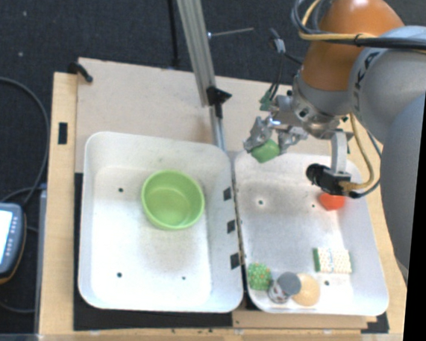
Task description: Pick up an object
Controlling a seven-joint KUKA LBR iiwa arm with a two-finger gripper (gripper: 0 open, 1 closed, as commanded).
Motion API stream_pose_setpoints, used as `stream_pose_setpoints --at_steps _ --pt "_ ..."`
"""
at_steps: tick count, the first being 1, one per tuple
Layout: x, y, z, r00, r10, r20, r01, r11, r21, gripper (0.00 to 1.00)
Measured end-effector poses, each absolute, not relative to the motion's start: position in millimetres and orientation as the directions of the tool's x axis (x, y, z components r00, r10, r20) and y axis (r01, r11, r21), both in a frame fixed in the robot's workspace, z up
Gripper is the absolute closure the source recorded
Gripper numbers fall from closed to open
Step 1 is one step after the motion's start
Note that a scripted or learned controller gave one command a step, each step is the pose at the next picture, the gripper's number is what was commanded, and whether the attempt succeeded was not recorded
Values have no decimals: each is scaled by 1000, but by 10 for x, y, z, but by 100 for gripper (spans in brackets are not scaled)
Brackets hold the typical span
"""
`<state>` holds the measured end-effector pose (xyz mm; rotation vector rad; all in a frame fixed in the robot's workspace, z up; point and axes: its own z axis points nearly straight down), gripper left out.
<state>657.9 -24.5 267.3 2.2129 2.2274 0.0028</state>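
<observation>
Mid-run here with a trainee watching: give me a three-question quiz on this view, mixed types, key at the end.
1. True or false: the green bowl sits in the left bin.
2. Multiple choice: the small green object between the fingers of the gripper is
A. lying in the near corner of the right bin
B. held above the far left corner of the right bin
C. inside the bowl
3. Fill in: the orange object lies in the ____ bin.

Key: 1 true; 2 B; 3 right.
</observation>
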Motion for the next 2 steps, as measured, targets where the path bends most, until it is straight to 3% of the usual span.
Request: stream_pose_setpoints --at_steps 1,2 --pt "6607 317 2577 -7 1000 0 1000 7 -1 100" --pt "6782 751 2569 -6 1000 0 1000 6 2 100"
